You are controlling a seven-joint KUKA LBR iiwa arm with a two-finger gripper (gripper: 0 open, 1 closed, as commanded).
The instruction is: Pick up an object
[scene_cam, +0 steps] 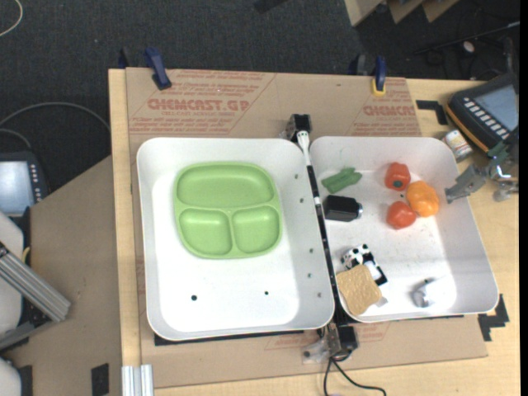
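Inside the right bin (462,246) lie seven small objects; tool (474,180) state unclear.

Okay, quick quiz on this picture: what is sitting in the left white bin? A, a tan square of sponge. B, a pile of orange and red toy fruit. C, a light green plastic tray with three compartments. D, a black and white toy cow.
C: the light green three-compartment plastic tray lies in the left white bin, while the fruit, cow and sponge all lie in the right white bin.
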